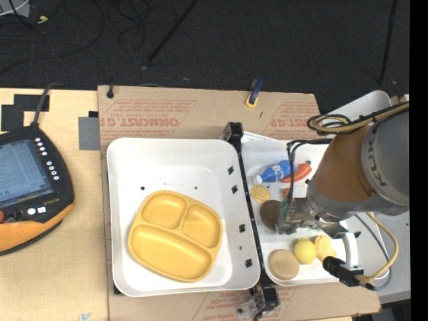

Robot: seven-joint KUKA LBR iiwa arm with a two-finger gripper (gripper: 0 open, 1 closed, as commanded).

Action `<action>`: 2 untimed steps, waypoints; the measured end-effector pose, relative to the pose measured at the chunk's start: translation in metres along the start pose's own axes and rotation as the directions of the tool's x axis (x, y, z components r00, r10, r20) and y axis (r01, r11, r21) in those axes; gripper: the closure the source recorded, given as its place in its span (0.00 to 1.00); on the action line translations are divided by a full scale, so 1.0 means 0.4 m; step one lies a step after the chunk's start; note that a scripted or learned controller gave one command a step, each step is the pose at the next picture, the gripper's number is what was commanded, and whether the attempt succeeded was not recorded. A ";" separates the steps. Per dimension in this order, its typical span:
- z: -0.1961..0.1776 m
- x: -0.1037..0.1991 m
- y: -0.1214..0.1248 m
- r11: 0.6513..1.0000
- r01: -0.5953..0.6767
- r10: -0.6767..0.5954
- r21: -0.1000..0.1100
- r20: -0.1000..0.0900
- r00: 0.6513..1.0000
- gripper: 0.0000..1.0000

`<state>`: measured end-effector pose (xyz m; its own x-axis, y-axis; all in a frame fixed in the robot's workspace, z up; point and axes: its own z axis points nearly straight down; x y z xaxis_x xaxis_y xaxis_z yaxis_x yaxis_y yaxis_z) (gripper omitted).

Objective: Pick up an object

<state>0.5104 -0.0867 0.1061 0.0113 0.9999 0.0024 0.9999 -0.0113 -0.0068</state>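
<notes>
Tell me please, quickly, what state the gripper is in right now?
Gripper: low in the right bin beside the brown round object; open or closed cannot be told, and nothing is seen held.

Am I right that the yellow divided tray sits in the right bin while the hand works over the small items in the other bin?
Not quite. In the camera view the yellow divided tray sits in the left bin, not the right. The hand is over the small items in the right bin, near a brown round piece.
</notes>
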 end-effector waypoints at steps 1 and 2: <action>-0.023 -0.004 -0.001 1.000 -0.008 0.008 0.003 -0.001 1.000 1.00; -0.047 -0.008 -0.003 1.000 -0.016 0.016 0.005 -0.002 1.000 1.00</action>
<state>0.5093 -0.0900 0.1248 0.0276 0.9996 0.0043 0.9995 -0.0275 -0.0121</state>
